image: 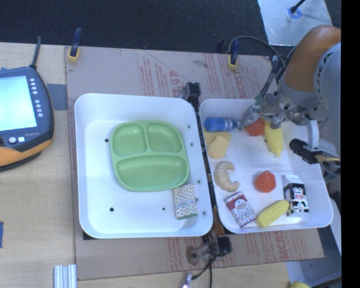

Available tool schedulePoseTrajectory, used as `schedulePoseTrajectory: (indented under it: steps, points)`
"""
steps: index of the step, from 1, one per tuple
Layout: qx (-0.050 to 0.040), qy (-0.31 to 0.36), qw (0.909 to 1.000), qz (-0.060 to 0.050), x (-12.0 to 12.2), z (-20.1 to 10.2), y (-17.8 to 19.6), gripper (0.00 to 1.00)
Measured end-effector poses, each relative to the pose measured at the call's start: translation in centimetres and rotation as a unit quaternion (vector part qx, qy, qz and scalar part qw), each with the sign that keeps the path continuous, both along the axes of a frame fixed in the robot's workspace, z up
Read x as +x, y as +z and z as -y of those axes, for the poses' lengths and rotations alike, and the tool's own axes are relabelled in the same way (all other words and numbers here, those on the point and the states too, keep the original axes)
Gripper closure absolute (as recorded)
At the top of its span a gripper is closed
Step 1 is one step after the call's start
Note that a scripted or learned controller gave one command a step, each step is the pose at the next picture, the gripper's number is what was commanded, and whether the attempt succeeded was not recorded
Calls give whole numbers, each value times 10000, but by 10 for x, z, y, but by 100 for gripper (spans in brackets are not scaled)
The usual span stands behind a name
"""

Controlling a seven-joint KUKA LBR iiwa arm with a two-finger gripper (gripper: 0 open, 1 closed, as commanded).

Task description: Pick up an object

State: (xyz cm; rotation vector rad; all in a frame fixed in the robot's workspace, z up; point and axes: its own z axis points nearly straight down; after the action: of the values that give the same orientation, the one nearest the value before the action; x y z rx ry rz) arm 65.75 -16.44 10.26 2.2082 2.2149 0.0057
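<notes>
1. Nearest the bottom edge, a clamp [207, 251] grips the seam between the two bins, its lower part blurred and hard to read.
2. Along the near wall of the right bin [324, 221] lie a red-and-white carton [240, 209], a yellow corn cob [272, 213] and a small black-and-white carton [296, 198]; just behind them sit a red tomato-like piece [265, 182] and a pale croissant [227, 176].
3. At the near right corner of the left bin [87, 161] rests a small patterned packet [185, 201], just beside a green divided plate [149, 155] in the middle.
4. Farther back in the right bin, a yellow wedge [218, 145] lies close to a blue bottle [218, 124], which points toward the arm.
5. At the bin's far side the jaws [261, 117] hang over a red object [255, 128], perhaps touching it, with a yellow bottle [275, 138] just beside. Whether they are spread or pressed together I cannot tell; the wrist hides them.
6. Far left on the bench [24, 221], a pendant with a bright screen [15, 116] is cut off by the frame.
</notes>
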Motion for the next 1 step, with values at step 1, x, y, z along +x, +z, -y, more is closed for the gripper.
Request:
schedulePoseTrajectory:
  steps: [1]
  points:
    - [34,0,10000,-51,-1,42,-6,0]
